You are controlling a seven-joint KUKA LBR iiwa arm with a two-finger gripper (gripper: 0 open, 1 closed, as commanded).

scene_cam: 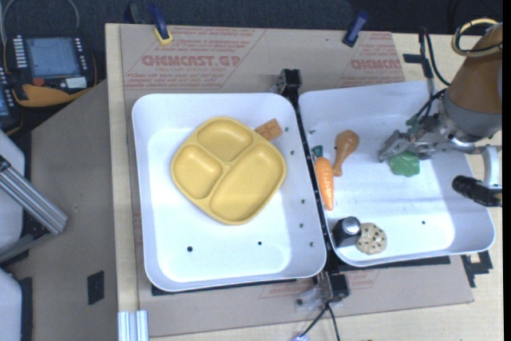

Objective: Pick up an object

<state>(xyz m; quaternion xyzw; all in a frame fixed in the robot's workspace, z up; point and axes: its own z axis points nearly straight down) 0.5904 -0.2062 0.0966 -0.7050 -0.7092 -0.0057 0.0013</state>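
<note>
Green block (406, 164) lies in the right bin (447, 227), directly under the gripper (402, 148), whose tips touch or hover at it; whether the jaws are spread or closed cannot be told. Nearby lie a carrot (323, 181), drumstick (345, 148), cookie (371, 238). The left bin (160, 243) holds a yellow divided plate (228, 169).

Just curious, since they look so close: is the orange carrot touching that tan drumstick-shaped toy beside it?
Cannot tell. In the camera view the carrot's top sits right against the tan toy's lower end, with no visible gap, but one could simply overlap the other.
</note>
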